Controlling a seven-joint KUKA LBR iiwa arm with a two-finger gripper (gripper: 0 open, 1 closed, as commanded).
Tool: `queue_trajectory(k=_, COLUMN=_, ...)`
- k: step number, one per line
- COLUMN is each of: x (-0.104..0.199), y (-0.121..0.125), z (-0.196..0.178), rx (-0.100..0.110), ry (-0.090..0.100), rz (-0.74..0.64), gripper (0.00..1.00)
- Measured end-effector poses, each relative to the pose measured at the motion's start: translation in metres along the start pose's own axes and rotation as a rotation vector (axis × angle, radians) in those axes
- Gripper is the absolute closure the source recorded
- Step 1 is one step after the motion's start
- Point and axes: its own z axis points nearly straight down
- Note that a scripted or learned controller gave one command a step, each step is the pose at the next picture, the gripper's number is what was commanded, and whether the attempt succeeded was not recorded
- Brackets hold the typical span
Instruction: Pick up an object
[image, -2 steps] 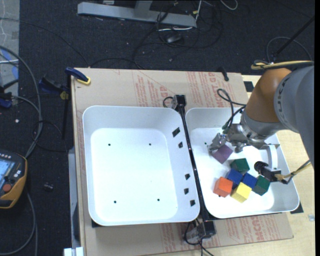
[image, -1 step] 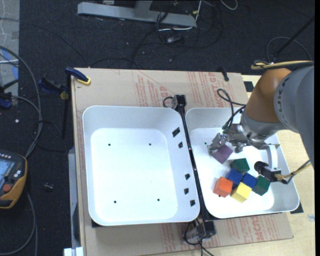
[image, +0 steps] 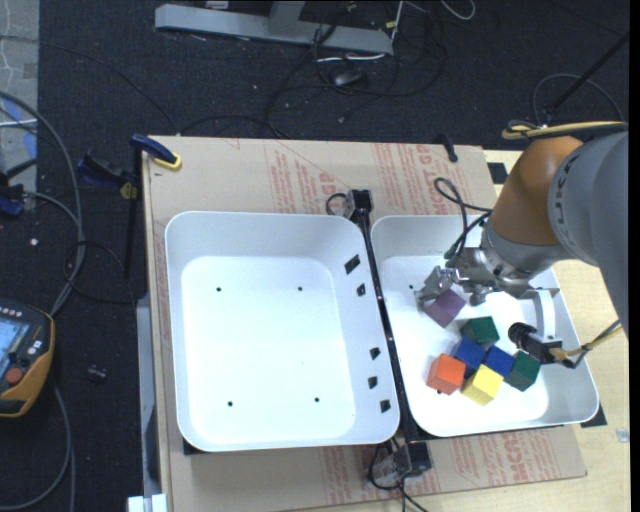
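Crowding tool (image: 447, 290): purple block (image: 444, 306), green block (image: 481, 330).

Red printed lettering on the cardboard sheet (image: 300, 170) beneath the bins, along the top and bottom edges: too small and skewed to be read. Yellow handheld device (image: 20, 360) at left: screen illegible. Nothing else lettered.

The arm (image: 560, 205) was cut off by the right edge, so its base lay out of frame. Its wrist hid the fingers of the gripper (image: 447, 285), whose grasp on the purple block (image: 444, 307) could not be judged. The yellow device (image: 20, 358) was cropped at the left edge, its screen too small to read.
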Motion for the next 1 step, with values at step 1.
queue_trajectory(k=1, x=-0.0096, y=-0.014, z=-0.0001, rx=0.0, ry=0.0, rz=0.001, gripper=0.0)
